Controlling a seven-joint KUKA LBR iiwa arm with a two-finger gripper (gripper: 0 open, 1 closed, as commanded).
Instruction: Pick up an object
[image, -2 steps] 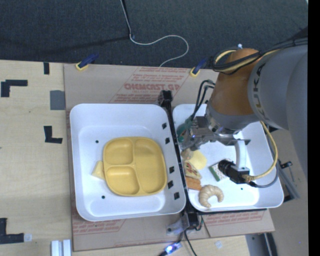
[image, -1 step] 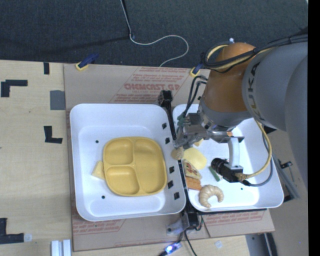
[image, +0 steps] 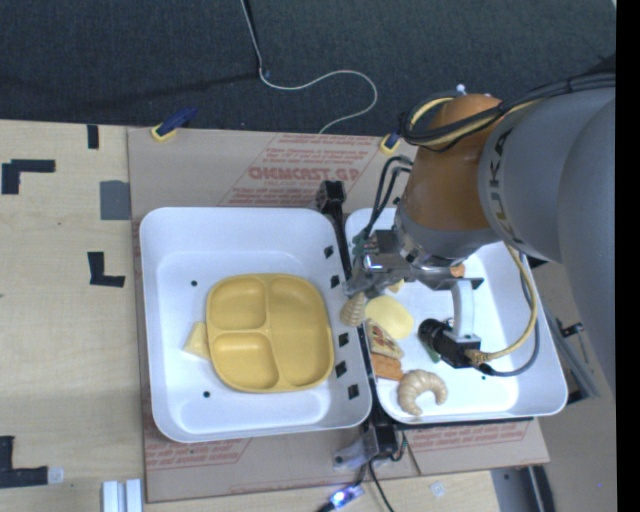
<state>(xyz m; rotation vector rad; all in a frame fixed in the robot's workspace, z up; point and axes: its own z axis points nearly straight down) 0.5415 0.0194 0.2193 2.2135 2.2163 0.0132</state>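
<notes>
The claw (image: 374, 278) hangs low by the left wall of the right bin (image: 522, 382), and I cannot tell whether it is spread or pressed together. The likeliest pick, a roundish yellow lemon (image: 393, 318), lies just near and slightly right of it. A small beige piece (image: 352, 310) crowds it on the left, a slice of toast (image: 384, 346) and a croissant (image: 420, 389) on the near side; the yellow plate (image: 270, 332) lies apart in the left bin (image: 165, 300).

Two bins (image: 160, 300) (image: 540, 400), one tray (image: 270, 330), one croissant (image: 420, 388)
</notes>
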